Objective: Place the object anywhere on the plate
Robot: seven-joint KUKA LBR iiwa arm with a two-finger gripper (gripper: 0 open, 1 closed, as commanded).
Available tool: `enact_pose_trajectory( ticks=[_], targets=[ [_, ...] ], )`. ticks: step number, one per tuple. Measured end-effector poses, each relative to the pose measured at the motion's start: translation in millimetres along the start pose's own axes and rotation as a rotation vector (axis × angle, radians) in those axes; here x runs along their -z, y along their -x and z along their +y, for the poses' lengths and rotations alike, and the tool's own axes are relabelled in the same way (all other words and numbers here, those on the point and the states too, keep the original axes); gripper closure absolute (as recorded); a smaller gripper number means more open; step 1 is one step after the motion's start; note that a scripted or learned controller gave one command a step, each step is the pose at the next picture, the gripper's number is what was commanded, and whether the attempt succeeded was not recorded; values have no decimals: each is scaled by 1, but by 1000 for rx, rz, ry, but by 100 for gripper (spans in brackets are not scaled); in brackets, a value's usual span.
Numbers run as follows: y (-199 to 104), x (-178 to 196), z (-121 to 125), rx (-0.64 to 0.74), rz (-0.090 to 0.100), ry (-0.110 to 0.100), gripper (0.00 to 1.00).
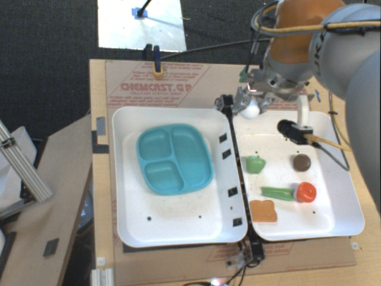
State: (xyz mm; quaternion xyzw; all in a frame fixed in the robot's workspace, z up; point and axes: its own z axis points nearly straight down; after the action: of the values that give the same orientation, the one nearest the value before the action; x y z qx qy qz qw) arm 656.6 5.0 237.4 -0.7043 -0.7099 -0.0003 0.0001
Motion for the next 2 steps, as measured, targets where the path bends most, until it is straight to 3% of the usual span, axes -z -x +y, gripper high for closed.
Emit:
enact_pose_trajectory(
  ticks=[1, 2],
  targets=[
    [-56, -14, 2, 1, 1, 1, 100],
    [-111, -3, 0, 1, 2, 2, 100]
  ],
)
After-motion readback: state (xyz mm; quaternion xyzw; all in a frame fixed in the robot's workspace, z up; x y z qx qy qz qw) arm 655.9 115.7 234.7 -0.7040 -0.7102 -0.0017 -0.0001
